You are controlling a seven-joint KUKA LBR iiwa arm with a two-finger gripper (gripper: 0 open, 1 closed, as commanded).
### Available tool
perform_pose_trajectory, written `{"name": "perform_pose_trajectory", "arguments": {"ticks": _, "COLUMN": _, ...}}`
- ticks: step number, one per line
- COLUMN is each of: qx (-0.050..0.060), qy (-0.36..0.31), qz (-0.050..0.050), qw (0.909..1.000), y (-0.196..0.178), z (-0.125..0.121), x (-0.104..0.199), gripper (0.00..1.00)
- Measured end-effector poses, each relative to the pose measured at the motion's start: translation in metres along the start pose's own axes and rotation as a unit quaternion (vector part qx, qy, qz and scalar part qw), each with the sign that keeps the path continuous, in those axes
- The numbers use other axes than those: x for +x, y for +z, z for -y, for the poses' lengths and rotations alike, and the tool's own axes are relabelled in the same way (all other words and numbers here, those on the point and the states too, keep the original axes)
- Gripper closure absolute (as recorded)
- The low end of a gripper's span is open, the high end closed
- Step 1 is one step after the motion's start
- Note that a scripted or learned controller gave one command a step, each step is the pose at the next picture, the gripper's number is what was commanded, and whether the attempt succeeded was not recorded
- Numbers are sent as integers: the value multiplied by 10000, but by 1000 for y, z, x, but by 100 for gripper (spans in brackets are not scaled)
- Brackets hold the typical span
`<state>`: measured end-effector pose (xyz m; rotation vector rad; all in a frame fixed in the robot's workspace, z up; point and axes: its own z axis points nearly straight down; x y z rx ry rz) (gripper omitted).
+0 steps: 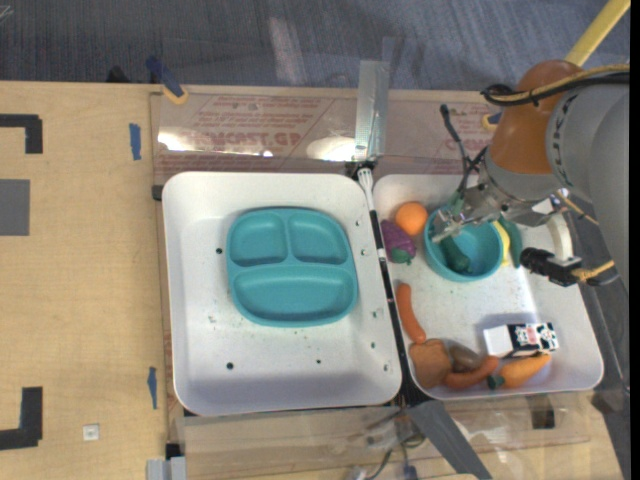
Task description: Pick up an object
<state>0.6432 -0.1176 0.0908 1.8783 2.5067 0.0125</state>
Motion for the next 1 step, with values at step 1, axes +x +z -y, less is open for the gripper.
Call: {"name": "perform_pose_trajectory", "arguments": {"ticks": 1, "qx": -29, "qy": 364, "qz": 5, "qw": 9993, "y": -129, "z": -10, "x": 67, "gripper": 100}}
